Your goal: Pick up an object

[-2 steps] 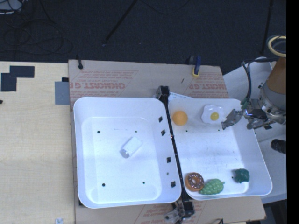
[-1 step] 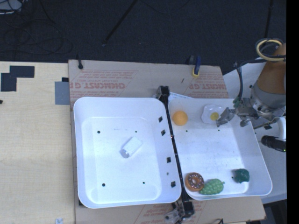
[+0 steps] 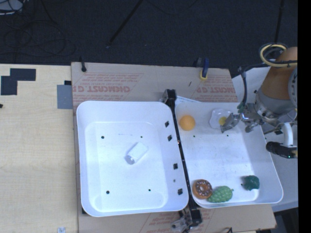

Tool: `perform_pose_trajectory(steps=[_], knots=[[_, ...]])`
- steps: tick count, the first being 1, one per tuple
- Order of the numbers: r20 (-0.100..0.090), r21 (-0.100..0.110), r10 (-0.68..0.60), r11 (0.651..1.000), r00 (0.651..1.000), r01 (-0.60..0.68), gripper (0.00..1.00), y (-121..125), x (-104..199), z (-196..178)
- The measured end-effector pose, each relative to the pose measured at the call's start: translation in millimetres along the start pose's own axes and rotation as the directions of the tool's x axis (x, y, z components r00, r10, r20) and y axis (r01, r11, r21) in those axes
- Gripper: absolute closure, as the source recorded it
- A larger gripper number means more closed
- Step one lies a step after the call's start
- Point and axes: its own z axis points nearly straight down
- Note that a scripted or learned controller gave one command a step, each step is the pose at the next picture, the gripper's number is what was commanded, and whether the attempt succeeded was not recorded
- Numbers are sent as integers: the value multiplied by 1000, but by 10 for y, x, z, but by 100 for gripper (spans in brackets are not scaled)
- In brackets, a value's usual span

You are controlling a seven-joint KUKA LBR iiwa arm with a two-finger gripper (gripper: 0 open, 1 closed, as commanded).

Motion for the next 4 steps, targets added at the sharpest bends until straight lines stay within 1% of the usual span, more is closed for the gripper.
perform_pose_trajectory(steps=[1, 2, 3, 4], knots=[[0, -1, 0, 1000, 1000, 0, 0, 234, 1, 468], [1, -5, 1, 1000, 1000, -1, 0, 234, -13, 276], [1, -7, 3, 1000, 1000, -3, 0, 237, 207, -157], [1, -5, 6, 1000, 1000, -6, 0, 228, -1, -342]])
